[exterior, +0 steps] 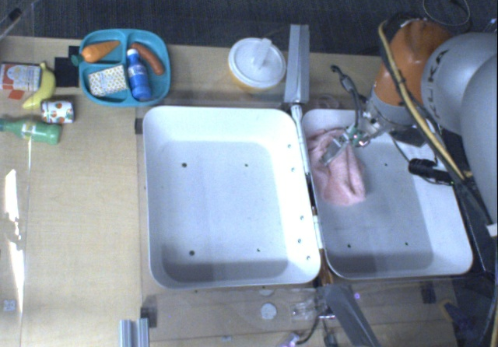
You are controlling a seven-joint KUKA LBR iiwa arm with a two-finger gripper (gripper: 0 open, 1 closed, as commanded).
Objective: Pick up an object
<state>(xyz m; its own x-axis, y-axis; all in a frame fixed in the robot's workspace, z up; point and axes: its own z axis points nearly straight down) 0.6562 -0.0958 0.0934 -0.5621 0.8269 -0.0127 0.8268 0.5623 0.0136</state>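
Note:
A crumpled pink cloth [343,179] lies in the right bin [405,260], against its left wall. My gripper [337,150] reaches in from the upper right and sits low over the cloth's upper end, touching or nearly touching it. The grey arm with its orange band [412,50] rises behind it at the bin's far right corner. How the gripper stands on the cloth is too small to make out.
The left bin [226,198] lies beside the right one. Behind the bins stand a white lidded cup [257,63] and a blue divided plate [159,57] of toy food. A banana [40,87], a small can [57,111] and a green bottle [31,131] lie far left.

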